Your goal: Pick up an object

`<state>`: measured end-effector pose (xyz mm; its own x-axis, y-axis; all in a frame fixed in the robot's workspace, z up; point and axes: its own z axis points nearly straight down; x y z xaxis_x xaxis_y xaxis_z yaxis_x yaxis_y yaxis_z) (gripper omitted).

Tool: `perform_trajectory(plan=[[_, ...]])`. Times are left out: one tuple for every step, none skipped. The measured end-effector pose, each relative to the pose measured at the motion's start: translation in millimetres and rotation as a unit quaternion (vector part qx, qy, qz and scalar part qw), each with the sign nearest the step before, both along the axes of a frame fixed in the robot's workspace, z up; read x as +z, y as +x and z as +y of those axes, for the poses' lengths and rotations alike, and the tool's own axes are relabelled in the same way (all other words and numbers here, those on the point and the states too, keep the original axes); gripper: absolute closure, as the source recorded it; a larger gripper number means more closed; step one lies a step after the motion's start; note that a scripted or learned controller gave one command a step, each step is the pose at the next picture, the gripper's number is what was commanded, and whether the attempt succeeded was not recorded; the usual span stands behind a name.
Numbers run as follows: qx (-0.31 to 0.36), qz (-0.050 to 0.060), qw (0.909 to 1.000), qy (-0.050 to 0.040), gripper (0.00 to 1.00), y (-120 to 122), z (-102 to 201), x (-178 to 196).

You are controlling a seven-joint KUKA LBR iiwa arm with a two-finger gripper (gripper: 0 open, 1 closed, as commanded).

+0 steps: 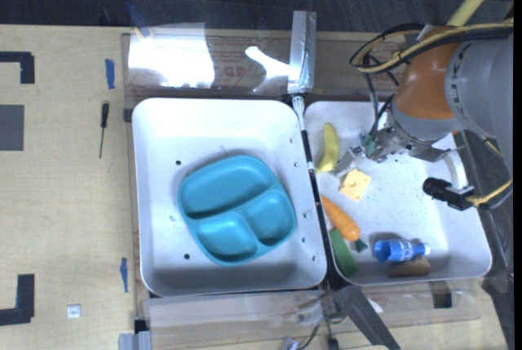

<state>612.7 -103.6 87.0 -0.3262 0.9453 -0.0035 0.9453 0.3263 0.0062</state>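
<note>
The right bin (457, 201) holds several small objects. A yellow banana (329, 146) lies along its left wall, with a yellow cheese wedge (355, 184) just to its right. Below them sit an orange carrot (341, 217), a green vegetable (343, 253), a blue bottle (399, 249) and a brown piece (408, 266) at the front edge. My gripper (364, 151) hangs low in the bin's upper left part, between the banana and the cheese wedge, just above the wedge. Nothing shows as held in it.
The left bin (155, 177) carries a blue divided plate (236, 208). The grey arm with its orange band (424, 87) and cables covers the right bin's upper right corner. A black cable plug (436, 189) hangs over the bin's right side.
</note>
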Motion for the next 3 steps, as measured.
perform_trajectory(plan=[[0.017, 0.003, 0.9998, 0.0007, 0.00, -41.3, 3.3, 1.0], [0.026, 0.000, 0.9997, -0.0018, 0.00, -35.6, -73.4, 68.2], [0.008, 0.006, 0.9999, 0.0020, 0.00, -42.3, 7.8, 8.6]])
